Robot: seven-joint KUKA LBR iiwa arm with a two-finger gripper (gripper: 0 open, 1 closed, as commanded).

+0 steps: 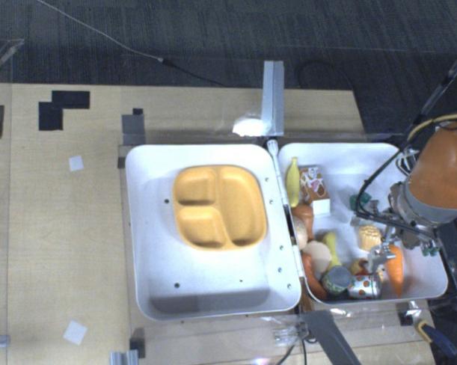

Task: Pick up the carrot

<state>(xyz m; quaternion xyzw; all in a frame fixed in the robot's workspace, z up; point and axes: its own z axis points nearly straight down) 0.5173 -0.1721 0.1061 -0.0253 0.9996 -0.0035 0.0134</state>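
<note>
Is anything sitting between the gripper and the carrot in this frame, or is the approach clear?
Nothing visible blocks it. The gripper is low in the right bin, right beside the carrot at the bin's front right corner. A can and a corn cob crowd close by, but neither lies between them.

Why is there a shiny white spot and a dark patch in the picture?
In the camera view, the bright spot just above the left bin is glare from a light; the grey patch along that bin's bottom wall is shadow. The claw over the right bin looks slightly blurry.
</note>
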